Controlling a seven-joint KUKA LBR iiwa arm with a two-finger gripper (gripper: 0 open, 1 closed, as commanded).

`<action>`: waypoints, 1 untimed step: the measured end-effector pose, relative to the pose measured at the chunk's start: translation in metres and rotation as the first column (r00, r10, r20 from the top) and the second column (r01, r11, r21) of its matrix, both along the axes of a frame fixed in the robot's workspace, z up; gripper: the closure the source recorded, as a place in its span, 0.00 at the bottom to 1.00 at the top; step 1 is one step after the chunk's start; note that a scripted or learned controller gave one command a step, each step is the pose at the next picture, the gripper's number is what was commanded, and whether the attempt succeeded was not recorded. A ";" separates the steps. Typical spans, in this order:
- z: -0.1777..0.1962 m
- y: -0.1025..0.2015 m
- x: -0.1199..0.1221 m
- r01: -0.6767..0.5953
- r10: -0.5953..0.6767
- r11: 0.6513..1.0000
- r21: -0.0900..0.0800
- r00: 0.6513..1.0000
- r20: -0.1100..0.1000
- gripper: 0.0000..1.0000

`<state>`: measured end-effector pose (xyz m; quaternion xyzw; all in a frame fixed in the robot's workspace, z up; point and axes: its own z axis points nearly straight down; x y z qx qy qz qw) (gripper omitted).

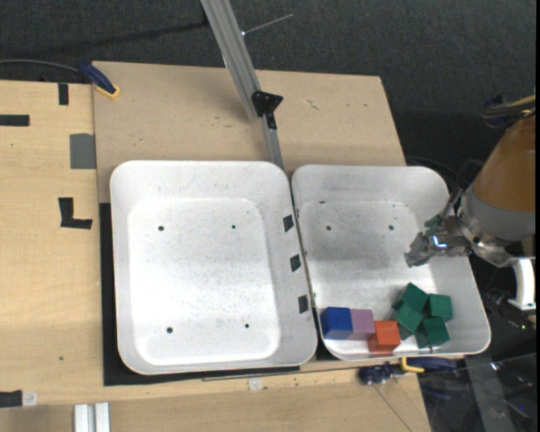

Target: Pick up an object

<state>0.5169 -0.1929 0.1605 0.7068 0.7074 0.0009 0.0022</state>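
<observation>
1. Blocks lying clustered in the right bin's (pixel 378 183) near corner: blue block (pixel 337 320), purple block (pixel 362 321), orange block (pixel 385 334), green blocks (pixel 423 311).
2. End effector (pixel 423 247) hovering just beyond the green blocks, carrying nothing; finger spread impossible to tell.

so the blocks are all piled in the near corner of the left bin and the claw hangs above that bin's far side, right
Not quite: the blocks, blue, purple, orange and the green ones, sit in the near corner of the right bin, not the left. The camera view shows this. The claw is over that same bin, near its right side.
</observation>
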 end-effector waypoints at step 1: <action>0.063 0.002 0.003 -0.002 0.002 1.000 -0.001 1.000 0.002 1.00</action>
